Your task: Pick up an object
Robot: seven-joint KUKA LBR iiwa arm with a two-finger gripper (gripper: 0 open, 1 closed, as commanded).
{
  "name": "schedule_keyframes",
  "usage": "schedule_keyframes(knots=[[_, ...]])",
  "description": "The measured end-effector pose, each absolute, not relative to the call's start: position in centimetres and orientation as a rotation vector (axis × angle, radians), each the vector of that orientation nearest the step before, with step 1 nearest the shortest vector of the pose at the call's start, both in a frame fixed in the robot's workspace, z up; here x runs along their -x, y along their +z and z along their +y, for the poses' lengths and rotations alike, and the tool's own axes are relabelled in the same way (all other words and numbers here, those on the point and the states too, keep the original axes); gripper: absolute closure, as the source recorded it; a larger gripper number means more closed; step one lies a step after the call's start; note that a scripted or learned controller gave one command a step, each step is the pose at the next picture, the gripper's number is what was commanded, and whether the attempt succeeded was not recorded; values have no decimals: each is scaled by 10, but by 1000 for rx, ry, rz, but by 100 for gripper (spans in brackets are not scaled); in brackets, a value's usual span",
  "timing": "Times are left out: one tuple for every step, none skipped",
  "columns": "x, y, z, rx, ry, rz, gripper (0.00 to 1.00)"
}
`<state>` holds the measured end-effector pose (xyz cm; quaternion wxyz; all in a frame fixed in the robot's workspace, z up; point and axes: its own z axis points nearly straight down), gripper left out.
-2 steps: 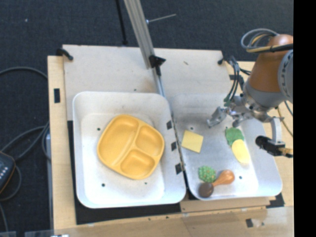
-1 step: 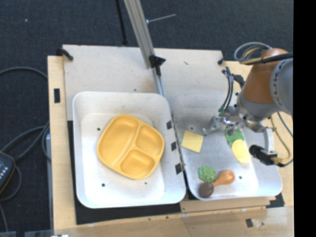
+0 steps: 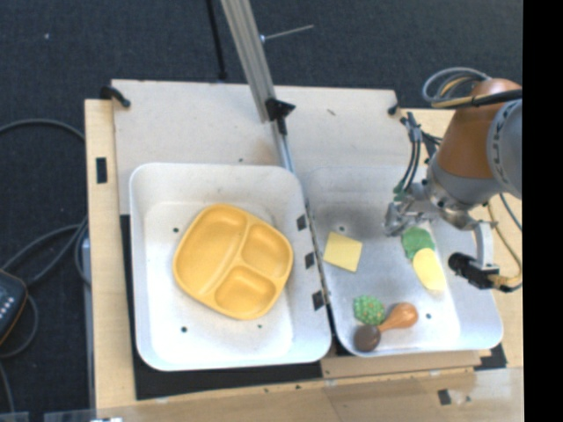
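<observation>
My gripper (image 3: 401, 221) hangs over the right bin (image 3: 352, 196), low above its floor, just left of a green item (image 3: 417, 239) and a yellow, banana-like piece (image 3: 429, 269). I see nothing held between its fingers. A flat yellow square (image 3: 343, 252) lies to the gripper's left. Near the bin's front sit a green bumpy piece (image 3: 369, 309), an orange pear-shaped piece (image 3: 400, 316) and a brown round piece (image 3: 367, 337).
The left bin (image 3: 158, 200) holds a yellow divided plate (image 3: 233, 259). A slanted metal post (image 3: 255, 60) rises from between the bins. The arm's orange band (image 3: 471, 139) and cables (image 3: 453, 82) stand above the right bin's far right corner.
</observation>
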<state>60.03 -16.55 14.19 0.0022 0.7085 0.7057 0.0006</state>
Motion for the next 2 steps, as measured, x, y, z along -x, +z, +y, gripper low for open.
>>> schedule_keyframes(knots=[[-609,188,-167,-2215,3,2220,100],[-619,249,-172,-2213,6,2218,100]])
